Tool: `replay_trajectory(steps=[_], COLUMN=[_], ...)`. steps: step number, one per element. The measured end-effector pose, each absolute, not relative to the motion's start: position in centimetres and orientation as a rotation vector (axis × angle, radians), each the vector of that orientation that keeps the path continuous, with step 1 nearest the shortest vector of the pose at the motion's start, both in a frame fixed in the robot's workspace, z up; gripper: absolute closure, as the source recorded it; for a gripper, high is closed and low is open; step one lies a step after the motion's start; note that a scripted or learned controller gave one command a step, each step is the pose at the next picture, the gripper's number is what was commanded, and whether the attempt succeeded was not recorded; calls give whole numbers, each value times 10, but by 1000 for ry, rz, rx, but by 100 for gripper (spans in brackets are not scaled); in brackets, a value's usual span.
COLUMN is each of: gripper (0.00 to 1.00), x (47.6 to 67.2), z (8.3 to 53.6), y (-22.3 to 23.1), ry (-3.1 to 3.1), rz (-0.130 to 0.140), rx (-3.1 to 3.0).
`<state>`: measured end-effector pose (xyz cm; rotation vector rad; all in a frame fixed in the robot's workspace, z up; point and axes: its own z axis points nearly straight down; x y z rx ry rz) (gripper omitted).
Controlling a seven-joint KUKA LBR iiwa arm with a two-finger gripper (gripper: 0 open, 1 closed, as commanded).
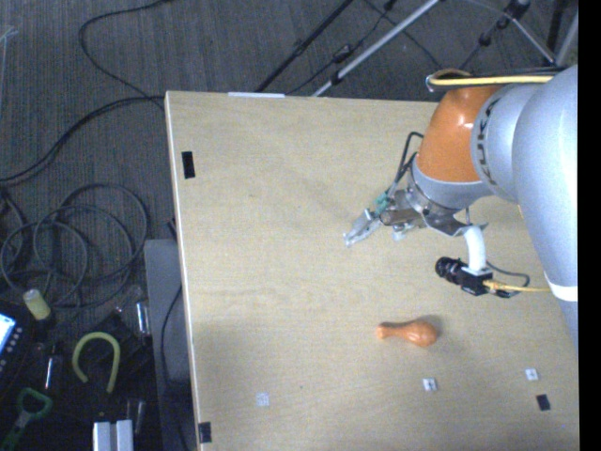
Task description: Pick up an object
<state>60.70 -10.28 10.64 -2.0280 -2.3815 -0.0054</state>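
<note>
You see a dark grey carpet floor (84, 64) filling the left side and the top of the frame. On it stands one big tan board (282, 280) that fills the middle and the lower right. This flat wooden top is bare for most of its width.

One robot arm (526, 148) comes in from the upper right. It is grey, with one orange band (451, 144) near its wrist. Its gripper (362, 231) sits just right of the middle of the frame and points left, above the board. You can see that it grasps nothing, since no thing sits between the fingers. The two thin fingers look a little apart at the tips, released.

Black cables (75, 233) loop over the floor at the left. Thin metal stand legs (413, 12) cross the floor at the top.

There is one orange object (410, 332) on the board, the thing to pick up. It lies flat at the lower right of the middle, below the gripper and apart from it. It has a round end on the right and a thin neck to the left.

One green hook (94, 355) lies on the floor at the lower left. Two black marks (188, 164) sit by the board's left edge. You can count three small tags (430, 383) low on the right of the board.
</note>
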Motion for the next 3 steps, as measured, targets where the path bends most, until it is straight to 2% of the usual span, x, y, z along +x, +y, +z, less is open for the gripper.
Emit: replay_trajectory(steps=[1,2,3], gripper=[0,0,0], x=[629,631,668], z=[83,89,84], y=[-98,-101,-104], ry=[-2313,-2573,-2408], rz=[2,4,2], rx=[-2123,-1804,-2018])
